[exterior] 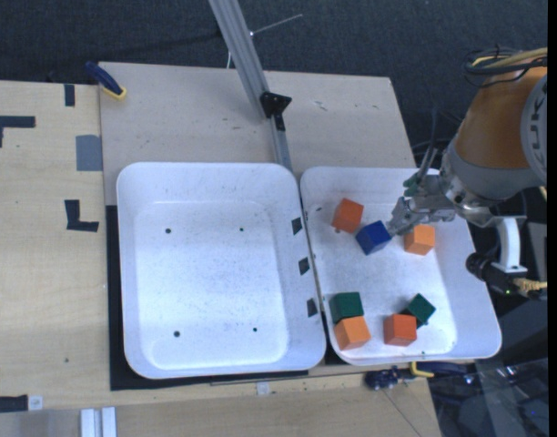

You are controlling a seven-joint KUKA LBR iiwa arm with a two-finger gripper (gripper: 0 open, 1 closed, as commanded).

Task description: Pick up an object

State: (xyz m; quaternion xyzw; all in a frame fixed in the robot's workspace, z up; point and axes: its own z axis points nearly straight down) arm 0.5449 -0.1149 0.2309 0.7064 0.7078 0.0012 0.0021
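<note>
Your gripper (408, 215) hangs over the right bin (474, 312) between the blue cube (373, 237) and an orange cube (420, 239), seemingly lined up for a grab, holding nothing visible; whether it's ready to close, I cannot tell.

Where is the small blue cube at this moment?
In the camera view, the small blue cube lies in the right white bin, in its upper half, between two orange cubes, just below the gripper.
</note>
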